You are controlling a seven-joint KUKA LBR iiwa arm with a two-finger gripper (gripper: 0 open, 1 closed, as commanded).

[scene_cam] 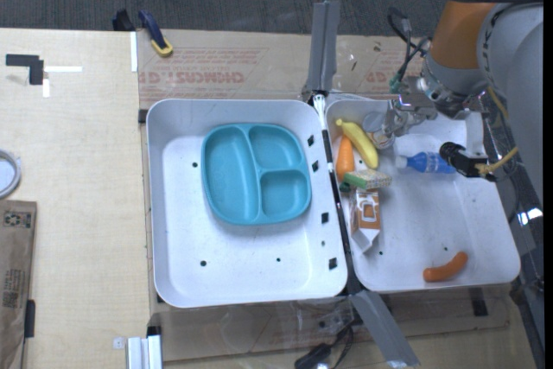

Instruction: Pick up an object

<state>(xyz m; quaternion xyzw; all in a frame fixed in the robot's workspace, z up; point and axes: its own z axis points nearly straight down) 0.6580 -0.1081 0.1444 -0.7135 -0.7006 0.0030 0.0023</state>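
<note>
Claw (pixel 386 130) over right bin (pixel 484 272), just beside banana (pixel 359 142).

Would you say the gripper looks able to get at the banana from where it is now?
Probably yes. The gripper hangs in the right bin just beside the banana, whose top lies uncovered. The carrot touches its left side, which could crowd one finger.
</note>
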